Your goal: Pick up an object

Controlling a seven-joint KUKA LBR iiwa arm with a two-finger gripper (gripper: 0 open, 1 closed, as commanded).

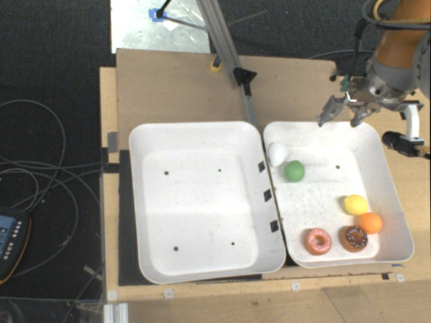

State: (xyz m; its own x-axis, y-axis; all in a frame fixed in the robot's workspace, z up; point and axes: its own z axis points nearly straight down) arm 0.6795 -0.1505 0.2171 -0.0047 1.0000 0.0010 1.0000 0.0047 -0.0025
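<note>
so, gripper (342,116) hung above the far edge of the right bin (386,173), fingers spread apart with nothing between them. grey arm with orange band (411,9) came in from the upper right corner. right bin held six things: white ball (277,154) against the left wall near the far corner, green ball (294,171) just beside it and touching or nearly so, yellow lemon (355,204) toward the right wall, orange ball (370,223) touching the lemon on its near side, chocolate donut (353,238) just beside the orange ball, pink donut (317,241) left of the chocolate one near the front wall. all sat on the bin floor, well apart from the gripper. left bin (141,180) sat side by side with the right one, joined along the middle by dark clips (267,195). grey pole (219,29) slanted across the bench (168,86) behind the bins. cables (40,180) and a handheld pendant (10,237) lay on the dark floor at left.
</note>
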